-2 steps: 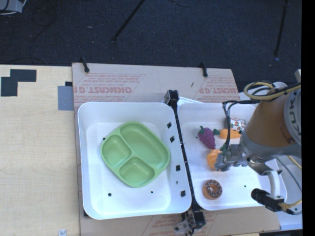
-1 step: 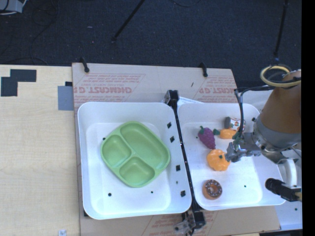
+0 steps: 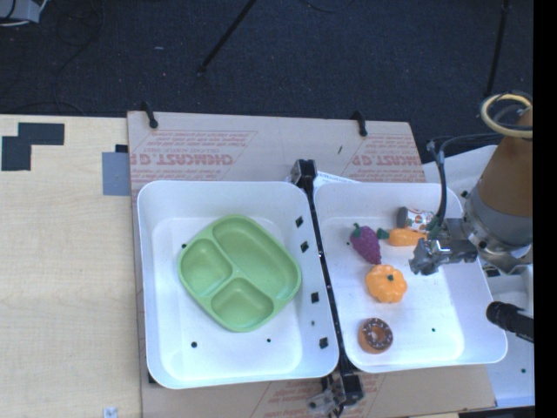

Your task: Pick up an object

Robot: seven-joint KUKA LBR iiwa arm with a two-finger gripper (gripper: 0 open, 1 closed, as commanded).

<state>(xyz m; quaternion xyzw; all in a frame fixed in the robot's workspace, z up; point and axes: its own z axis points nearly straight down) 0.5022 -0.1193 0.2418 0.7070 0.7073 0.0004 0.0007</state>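
Note:
The right bin (image 3: pixel 444 333) holds a purple grape bunch (image 3: pixel 366 243), an orange carrot-like piece (image 3: pixel 405 237), an orange pumpkin (image 3: pixel 386 284) and a brown sprinkled doughnut (image 3: pixel 376 335). My gripper (image 3: pixel 425 259) hangs over the right side of this bin, just right of the pumpkin and below the carrot-like piece. Nothing shows between its tips. A small grey and white item (image 3: pixel 416 216) lies at the bin's back, partly hidden by the arm's cable.
The left bin (image 3: pixel 165 355) holds a green three-compartment plate (image 3: pixel 239 271). A black divider (image 3: pixel 315 268) runs between the two bins. Cardboard (image 3: pixel 226 151) lies under both, on a pale wooden bench. The arm's grey and orange body (image 3: pixel 509 190) fills the right side.

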